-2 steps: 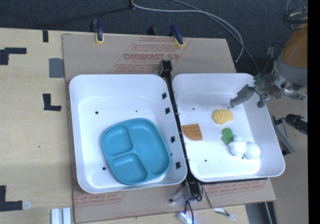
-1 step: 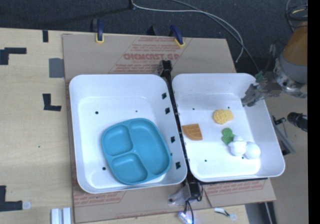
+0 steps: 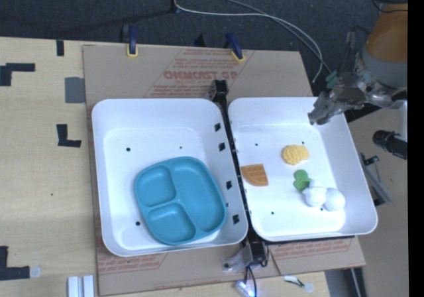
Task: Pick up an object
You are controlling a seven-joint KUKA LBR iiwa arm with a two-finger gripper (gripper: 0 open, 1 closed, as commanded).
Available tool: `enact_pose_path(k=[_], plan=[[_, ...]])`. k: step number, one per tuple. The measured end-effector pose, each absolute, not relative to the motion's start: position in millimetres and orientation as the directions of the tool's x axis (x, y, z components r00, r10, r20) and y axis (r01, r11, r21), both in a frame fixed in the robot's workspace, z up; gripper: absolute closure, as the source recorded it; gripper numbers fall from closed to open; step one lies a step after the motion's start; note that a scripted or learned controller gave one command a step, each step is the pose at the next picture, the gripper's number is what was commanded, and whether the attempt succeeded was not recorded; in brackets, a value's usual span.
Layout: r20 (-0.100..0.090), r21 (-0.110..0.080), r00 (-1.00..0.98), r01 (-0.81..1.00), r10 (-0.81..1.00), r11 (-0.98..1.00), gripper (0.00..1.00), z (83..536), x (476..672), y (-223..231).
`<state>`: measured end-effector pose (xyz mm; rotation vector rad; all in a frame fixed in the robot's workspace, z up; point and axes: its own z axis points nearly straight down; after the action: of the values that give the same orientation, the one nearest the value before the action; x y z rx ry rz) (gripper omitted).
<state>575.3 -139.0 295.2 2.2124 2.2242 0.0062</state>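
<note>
Four small objects lie in the right bin [image 3: 344, 156], all below and to the left of the pincer [image 3: 320, 111]: a yellow bumpy piece [image 3: 295, 154] nearest it, an orange wedge [image 3: 254, 174] further left, a green piece [image 3: 301, 178] touching a white lumpy object [image 3: 324, 197] lowest. The pincer hangs over the bin's upper right rim, holding nothing that shows; how far it is open I cannot tell. Far to its lower left, the left bin [image 3: 112, 123] holds a blue divided plate [image 3: 179, 200]. Both bins rest on cardboard [image 3: 192, 73] on the table [image 3: 40, 176].
</note>
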Motion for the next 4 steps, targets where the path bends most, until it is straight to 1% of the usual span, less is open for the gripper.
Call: enact_pose_path(k=[1,2,3,4], plan=[[0.000,-0.001,-0.001,1.000,1.000,0.001,0.00,292,574.2,-142],[0.000,0.000,-0.001,1.000,1.000,0.001,1.00,302,574.3,-141],[0.000,-0.001,0.023,1.000,1.000,-0.023,1.00,299,581.6,-164],[0.000,-0.001,0.021,1.000,1.000,-0.021,0.00,299,581.6,-163]])
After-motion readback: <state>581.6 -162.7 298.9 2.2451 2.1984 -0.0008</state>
